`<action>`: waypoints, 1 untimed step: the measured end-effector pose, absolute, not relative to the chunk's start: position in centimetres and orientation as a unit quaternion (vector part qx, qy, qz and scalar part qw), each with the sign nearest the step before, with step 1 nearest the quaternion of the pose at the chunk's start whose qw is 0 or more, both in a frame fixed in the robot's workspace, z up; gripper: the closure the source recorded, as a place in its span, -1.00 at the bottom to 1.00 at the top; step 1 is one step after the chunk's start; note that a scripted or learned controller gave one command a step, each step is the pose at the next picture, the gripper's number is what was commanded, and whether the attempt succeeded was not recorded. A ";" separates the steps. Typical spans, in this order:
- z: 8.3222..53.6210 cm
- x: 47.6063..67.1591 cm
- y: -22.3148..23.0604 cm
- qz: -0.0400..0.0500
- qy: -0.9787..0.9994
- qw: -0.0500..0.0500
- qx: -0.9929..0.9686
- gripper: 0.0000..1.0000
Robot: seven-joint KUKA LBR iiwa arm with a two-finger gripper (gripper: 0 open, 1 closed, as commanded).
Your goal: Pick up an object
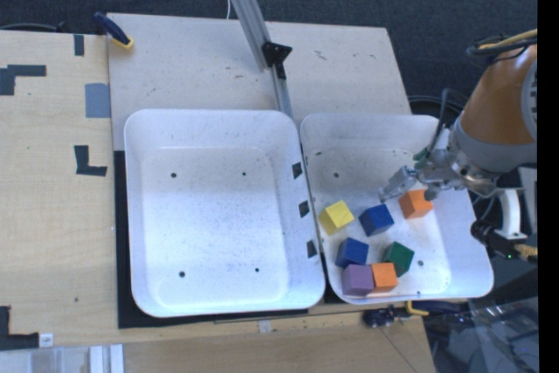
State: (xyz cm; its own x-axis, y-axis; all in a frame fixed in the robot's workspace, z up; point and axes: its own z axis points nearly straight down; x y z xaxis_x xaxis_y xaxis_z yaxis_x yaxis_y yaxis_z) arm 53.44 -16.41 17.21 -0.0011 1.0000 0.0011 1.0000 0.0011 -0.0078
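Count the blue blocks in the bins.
2, both in the right bin. One blue block lies mid-bin, right of the yellow block. The other sits below it, above the purple block. The arm may hide more.

Single fixed cam above my bench, looking down at a slant. Wide enough to get both bins, left bin (210,214) and right bin (367,144), plus bench top (175,57) and floor beyond. My arm (498,113) enters from frame right.
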 end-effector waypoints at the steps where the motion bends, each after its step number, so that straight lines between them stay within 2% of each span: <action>1: 13.0 53.3 -17.1 0.000 -0.707 -0.001 -0.707 -1.00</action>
